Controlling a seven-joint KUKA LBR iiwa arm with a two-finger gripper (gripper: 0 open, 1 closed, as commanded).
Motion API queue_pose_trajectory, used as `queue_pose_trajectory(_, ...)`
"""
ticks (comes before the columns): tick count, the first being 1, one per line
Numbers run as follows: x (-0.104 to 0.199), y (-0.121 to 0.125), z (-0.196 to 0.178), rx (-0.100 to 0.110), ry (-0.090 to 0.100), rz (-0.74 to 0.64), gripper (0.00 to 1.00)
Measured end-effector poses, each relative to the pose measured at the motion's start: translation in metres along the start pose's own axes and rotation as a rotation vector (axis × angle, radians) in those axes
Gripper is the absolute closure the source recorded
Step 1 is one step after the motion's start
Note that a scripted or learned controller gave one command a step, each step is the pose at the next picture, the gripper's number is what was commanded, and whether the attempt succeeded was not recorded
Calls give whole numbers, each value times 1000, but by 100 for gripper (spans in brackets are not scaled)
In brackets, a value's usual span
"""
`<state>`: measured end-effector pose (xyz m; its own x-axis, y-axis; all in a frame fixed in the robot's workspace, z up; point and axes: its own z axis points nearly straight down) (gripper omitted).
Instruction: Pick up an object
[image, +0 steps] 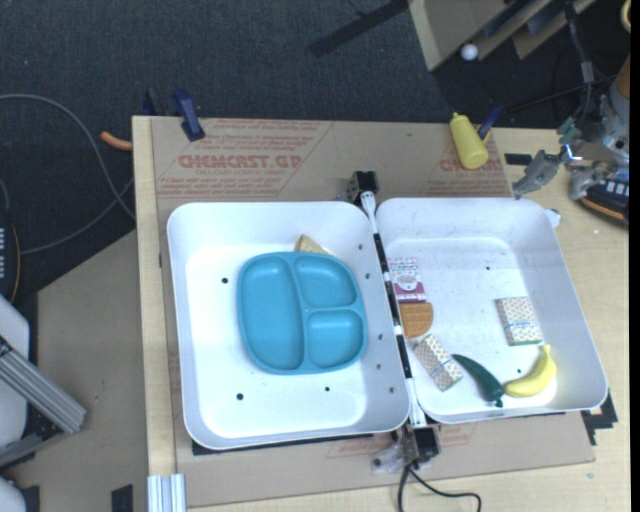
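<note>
Two shallow white bins sit side by side on the bench. The left bin (200, 380) holds a blue divided plate (300, 310) with three compartments; a tan corner of some flat item (310, 243) pokes out from under the plate's far edge.

The right bin (470, 225) carries the loose items, mostly gathered toward its near half. A banana (535, 375) lies near the bin's near right corner, curved, its long axis running diagonally from lower left to upper right, with the stem end pointing up toward the right wall. Just beside it, touching or nearly touching its lower end, lies a dark green pepper-like object (480, 378), long axis slanting from upper left to lower right. A small patterned packet (438, 361) lies just left of that, tilted on a similar diagonal. Against the bin's left wall are a red-and-white packet (404, 278) and, directly nearer the camera, a brown rounded item (416, 319). Another patterned packet (519, 320) lies apart, above the banana, its long axis roughly along the bin's depth.

The gripper (540, 172) hangs at the upper right, outside the right bin's far corner, over the bench edge. Whether its fingers are spread or closed cannot be told from this view; nothing is seen between them.

A yellow clamp handle (467, 142) lies on the far edge of the bench.
</note>
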<state>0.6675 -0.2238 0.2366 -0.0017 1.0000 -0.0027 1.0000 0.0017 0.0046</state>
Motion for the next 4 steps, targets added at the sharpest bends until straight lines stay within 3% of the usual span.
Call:
queue_pose_trajectory(1, 2, -2, 121, 9, 5, 0, 0)
queue_pose_trajectory(2, 0, 1, -39, -4, -1, 0, 0)
queue_pose_trajectory(3, 69, -2, 82, 9, 5, 0, 0)
queue_pose_trajectory(4, 1, -25, 61, 2, -1, 3, 0)
